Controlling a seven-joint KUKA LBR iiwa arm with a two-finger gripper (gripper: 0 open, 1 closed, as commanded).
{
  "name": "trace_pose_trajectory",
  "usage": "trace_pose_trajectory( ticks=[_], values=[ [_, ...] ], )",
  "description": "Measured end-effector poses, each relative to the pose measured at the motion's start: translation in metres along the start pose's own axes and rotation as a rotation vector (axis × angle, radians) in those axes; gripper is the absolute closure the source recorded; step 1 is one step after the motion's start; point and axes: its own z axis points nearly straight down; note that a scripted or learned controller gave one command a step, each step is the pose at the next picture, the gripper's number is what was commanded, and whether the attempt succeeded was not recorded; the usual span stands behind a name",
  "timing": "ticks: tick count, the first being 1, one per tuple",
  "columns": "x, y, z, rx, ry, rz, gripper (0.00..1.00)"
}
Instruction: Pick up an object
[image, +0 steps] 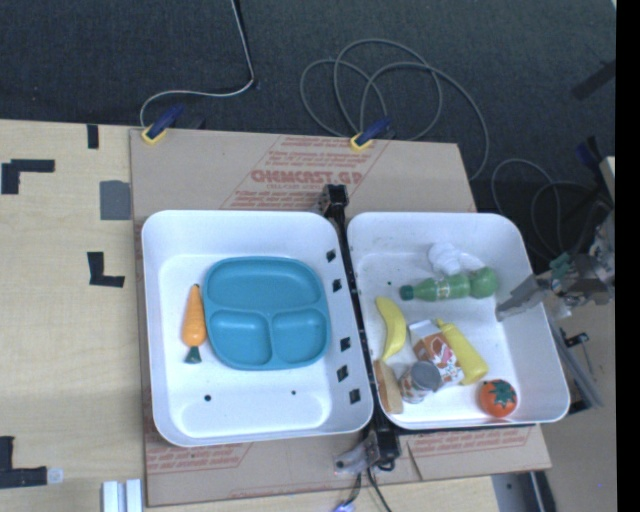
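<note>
My claw (520, 297) hangs at the right rim of the right bin (520, 235), a grey wedge tapering to a point above the white wall. I cannot tell whether it is released or clenched, and nothing shows in its grip.

Nearest to it, just left of the tip, lies a green bottle (450, 288) on its side, smooth and glossy, cap pointing left toward the divider. Touching the bottle from above is a crumpled white lump (452, 260), soft-looking and hard to read against the white floor.

Below the bottle the things crowd together. A curved yellow banana (391, 327) lies near the bin's left wall. Beside it sits a flat packet (435, 355) printed in white and red, with a yellow tube-shaped piece (462, 352) slanting along its right side and a small grey round cap (424, 377) at its lower edge. A slim tan stick (388, 387) lies by the left wall. In the lower right corner rests a round red-orange tomato (498, 397) with a green top, apart from the rest.

The left bin (160, 240) holds a teal plastic tray (266, 311) with three rounded compartments and, just left of it, an orange carrot (193, 318) lying lengthwise, green end down.

Both bins rest on brown cardboard (300, 170) spread over the pale wooden bench (60, 300).
</note>
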Motion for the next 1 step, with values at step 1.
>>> trace_pose_trajectory(
  ticks=[1],
  values=[
    [0.0567,0.0022,0.0903,0.002,0.001,-0.001,0.00]
  ],
)
